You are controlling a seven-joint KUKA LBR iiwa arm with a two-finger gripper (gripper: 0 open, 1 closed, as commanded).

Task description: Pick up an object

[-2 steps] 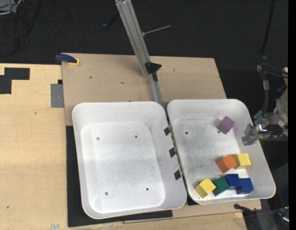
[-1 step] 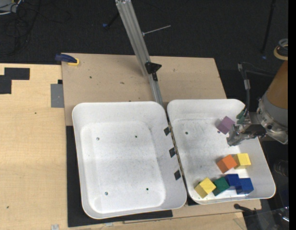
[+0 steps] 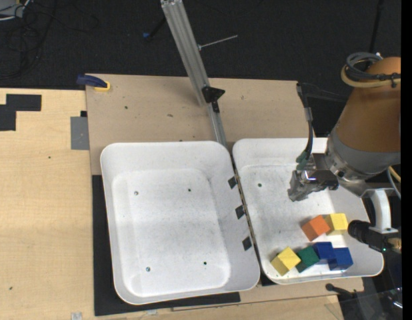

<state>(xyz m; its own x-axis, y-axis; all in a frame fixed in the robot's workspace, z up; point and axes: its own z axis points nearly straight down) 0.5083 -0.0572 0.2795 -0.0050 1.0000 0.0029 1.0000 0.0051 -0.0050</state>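
Reading from the left, we meet the left bin [image 3: 169, 222] on the surface [image 3: 153, 109], its right wall touching the right bin [image 3: 273, 159], our landmark. A metal rail [image 3: 193, 62] slants down from the top toward the seam between the two. Over the right bin's middle we find the pincer [image 3: 303, 185] pointing downward; we see nothing between its tips, and we cannot tell how far they are parted. In the right bin's near right corner we find a yellow block [image 3: 284, 261], a green block [image 3: 308, 256], an orange block [image 3: 317, 227], a blue block [image 3: 334, 255] and a second yellow block [image 3: 339, 221], clustered close together, apart from the pincer.
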